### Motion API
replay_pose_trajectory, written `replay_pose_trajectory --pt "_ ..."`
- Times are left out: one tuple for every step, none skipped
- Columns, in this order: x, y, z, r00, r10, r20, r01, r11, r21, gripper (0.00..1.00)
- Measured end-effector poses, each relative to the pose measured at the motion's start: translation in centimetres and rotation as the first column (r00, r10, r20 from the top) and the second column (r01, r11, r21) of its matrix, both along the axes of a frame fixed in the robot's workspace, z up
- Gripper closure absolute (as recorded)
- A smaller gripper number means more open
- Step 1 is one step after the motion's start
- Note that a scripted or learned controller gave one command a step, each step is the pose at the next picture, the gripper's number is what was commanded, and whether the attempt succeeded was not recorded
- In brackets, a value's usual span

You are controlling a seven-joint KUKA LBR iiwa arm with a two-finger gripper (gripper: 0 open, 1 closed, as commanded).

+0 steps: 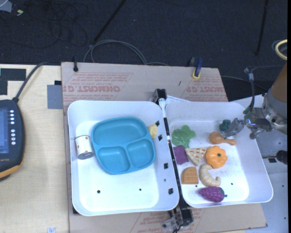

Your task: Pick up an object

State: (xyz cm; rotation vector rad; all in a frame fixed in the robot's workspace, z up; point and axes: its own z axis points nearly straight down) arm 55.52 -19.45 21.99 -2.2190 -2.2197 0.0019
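My gripper (pixel 230 126) reaches in from the right and hangs over the upper right part of the right bin (pixel 254 178). It sits just above and to the right of a brown toy drumstick (pixel 220 139). An orange pumpkin (pixel 216 157) lies below the drumstick. Further left are a green leafy toy (pixel 183 135), a purple piece (pixel 179 155) and a waffle wedge (pixel 196 155). Toward the front lie a toast piece (pixel 189 175), a pale croissant (pixel 209 175) and purple grapes (pixel 212 194). I see nothing held in the gripper.
The left bin (pixel 116 198) holds a blue divided plate (pixel 123 144), a small can (pixel 84 147) at its left and a yellow item (pixel 153 130) by the divider. A tablet-like pendant (pixel 2 132) lies on the bench at far left. Cables run behind the bins.
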Motion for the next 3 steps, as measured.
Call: replay_pose_trajectory --pt "2.7 0.0 -13.9 1.0 0.004 -0.001 -0.004 1.0 -0.001 0.0" --pt "9.2 -1.7 -13.1 1.0 0.006 0.008 -0.006 1.0 -0.003 0.0" --pt "8.8 -1.7 -12.2 1.0 0.008 -0.005 -0.008 1.0 -0.001 1.0"
